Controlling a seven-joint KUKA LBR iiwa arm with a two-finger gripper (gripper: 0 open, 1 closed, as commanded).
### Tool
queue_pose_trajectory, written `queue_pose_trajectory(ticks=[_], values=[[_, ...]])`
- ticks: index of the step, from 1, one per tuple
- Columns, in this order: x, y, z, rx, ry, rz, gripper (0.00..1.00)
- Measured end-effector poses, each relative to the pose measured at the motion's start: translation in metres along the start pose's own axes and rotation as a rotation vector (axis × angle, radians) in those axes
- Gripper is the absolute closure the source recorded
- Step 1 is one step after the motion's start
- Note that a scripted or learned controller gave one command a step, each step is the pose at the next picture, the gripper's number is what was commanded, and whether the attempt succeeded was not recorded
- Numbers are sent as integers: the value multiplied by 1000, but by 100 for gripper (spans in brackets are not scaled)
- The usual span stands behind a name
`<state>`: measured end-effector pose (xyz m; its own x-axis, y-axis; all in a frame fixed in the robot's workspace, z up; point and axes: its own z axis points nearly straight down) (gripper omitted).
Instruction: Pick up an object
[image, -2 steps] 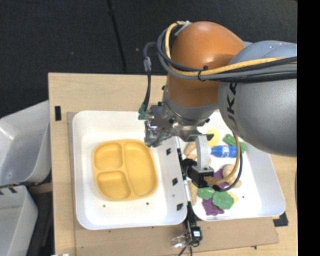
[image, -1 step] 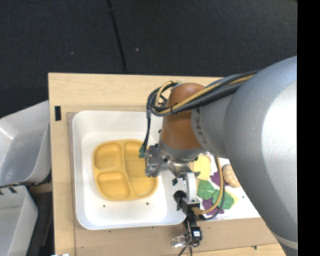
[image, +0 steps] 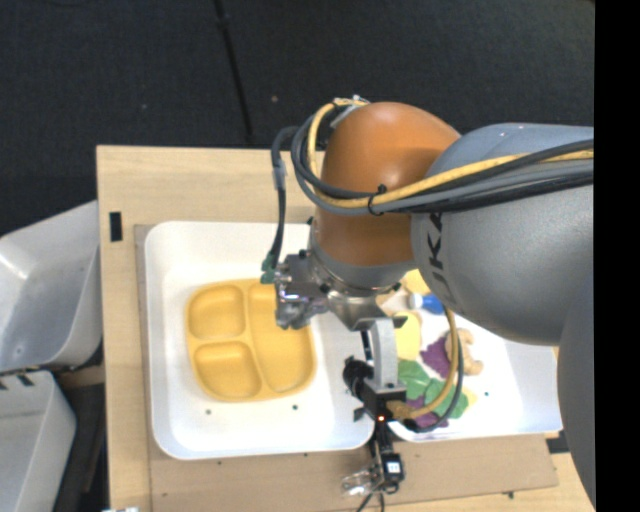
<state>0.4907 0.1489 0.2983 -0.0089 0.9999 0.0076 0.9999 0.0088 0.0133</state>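
Two white bins share the desk. In the left bin we see a yellow divided tray. The claw hangs at the tray's right edge; we cannot tell whether it is spread. Purple, green and yellow items are piled in the right bin.

This looks like a robotics lab or test cell, not a home or a shop. A heavy grey robot arm with an orange band and loose bundled cables reaches over a plain plywood bench. On the bench a shallow white bin sits beside a second white bin. They hold a yellow divided plastic tray and a heap of small coloured toys. The floor around the bench is dark and bare.
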Motion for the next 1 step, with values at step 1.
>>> queue_pose_trajectory(ticks=[1], values=[[16,3,-156,-6,0,3,100]])
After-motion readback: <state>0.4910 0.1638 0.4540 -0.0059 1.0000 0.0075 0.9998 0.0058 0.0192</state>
